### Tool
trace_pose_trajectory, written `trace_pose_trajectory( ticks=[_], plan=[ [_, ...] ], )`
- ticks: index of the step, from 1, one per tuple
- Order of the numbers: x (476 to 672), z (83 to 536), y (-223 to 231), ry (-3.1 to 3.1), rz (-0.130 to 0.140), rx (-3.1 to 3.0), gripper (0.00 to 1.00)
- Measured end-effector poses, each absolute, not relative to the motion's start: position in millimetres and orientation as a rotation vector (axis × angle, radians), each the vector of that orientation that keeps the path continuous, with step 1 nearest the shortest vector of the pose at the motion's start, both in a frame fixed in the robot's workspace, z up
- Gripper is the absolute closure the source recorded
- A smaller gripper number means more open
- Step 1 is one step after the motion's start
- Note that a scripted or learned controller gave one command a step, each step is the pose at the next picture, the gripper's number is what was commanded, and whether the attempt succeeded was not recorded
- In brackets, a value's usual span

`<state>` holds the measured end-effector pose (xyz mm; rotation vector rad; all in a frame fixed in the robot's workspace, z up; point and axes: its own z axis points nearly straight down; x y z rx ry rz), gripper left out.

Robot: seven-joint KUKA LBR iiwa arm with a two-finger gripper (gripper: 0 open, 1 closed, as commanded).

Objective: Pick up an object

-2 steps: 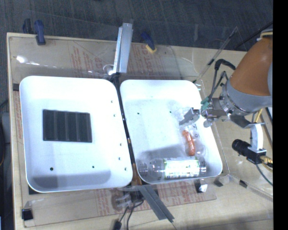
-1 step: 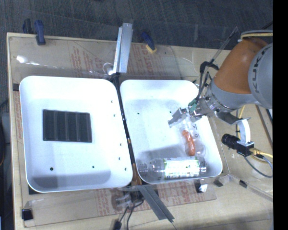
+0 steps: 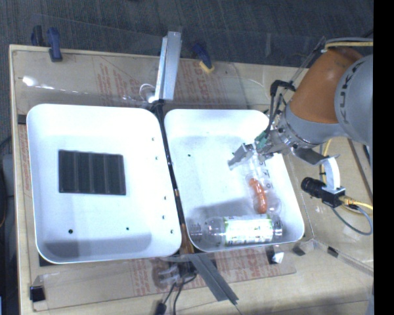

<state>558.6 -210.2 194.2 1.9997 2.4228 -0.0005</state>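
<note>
Gripper point(image 3: 244, 153) hanging over right bin point(image 3: 203, 126), upper-right part, arm reaching in from right. Can't tell from this view how it's set; nothing visibly held. Am looking at two candidates below: clear bag w/ orange item point(image 3: 260, 194) just under me, near right wall; clear bottle w/ green-white label point(image 3: 240, 231) lying on side along front wall. Bag closest, so am judging it as target. Doing it well: am centring over orange lump, not loose film; dropping straight, staying off wall. Left bin point(image 3: 46, 126) w/ dark slatted pad point(image 3: 92, 172) well apart.
</note>
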Motion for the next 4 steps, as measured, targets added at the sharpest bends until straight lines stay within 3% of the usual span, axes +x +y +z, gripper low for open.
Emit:
trace_pose_trajectory(
  ticks=[3,4],
  plan=[
    [554.2,180.8,-209.8,2.520,0.000,1.874,0.00],
    [532.8,117.3,-209.1,2.670,-0.001,1.660,0.00]
  ],
)
